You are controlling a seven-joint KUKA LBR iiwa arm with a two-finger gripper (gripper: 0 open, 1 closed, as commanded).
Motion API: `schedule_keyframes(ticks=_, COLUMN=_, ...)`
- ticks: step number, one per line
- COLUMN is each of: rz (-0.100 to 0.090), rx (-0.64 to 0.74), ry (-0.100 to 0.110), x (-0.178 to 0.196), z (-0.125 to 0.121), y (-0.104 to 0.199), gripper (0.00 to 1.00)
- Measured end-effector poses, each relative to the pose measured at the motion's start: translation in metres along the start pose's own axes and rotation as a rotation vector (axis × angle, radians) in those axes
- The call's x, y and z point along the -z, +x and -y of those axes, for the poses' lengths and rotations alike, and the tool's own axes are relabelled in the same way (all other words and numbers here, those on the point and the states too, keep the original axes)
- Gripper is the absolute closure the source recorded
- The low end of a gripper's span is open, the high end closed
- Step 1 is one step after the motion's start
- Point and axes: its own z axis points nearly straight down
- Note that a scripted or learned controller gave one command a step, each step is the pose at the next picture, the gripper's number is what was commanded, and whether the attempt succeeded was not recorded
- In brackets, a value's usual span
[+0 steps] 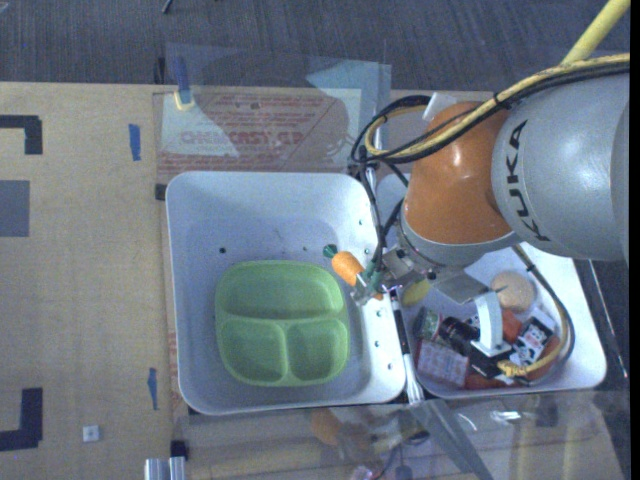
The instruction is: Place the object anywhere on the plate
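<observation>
A green divided plate (283,322) lies in the left white bin (200,228). A small orange toy carrot (346,264) with a green top sits just off the plate's upper right corner, near the bin's right wall. My gripper (370,280) is right beside the carrot's right end, touching or nearly touching it. The wrist and the orange band of the arm (455,193) hide much of the gripper from above. Whether the carrot rests on the bin floor or hangs above it cannot be told.
The right bin (585,353) holds several items: a round beige piece (513,290), a red packet (443,360), black and white pieces and a yellow cable. The arm covers that bin's upper part. A clear sheet (260,128) lies behind the left bin.
</observation>
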Motion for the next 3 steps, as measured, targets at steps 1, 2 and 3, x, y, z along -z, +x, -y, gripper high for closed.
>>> schedule_keyframes(ticks=1, rz=0.004, rx=0.169, ry=-0.012, x=-0.072, z=-0.03, y=0.035, gripper=1.0)
schedule_keyframes(ticks=2, rz=0.005, rx=0.169, ry=-0.019, x=-0.07, z=-0.032, y=0.035, gripper=0.0)
schedule_keyframes(ticks=3, rz=0.002, rx=0.204, ry=-0.032, x=-0.084, z=-0.046, y=0.044, gripper=0.0)
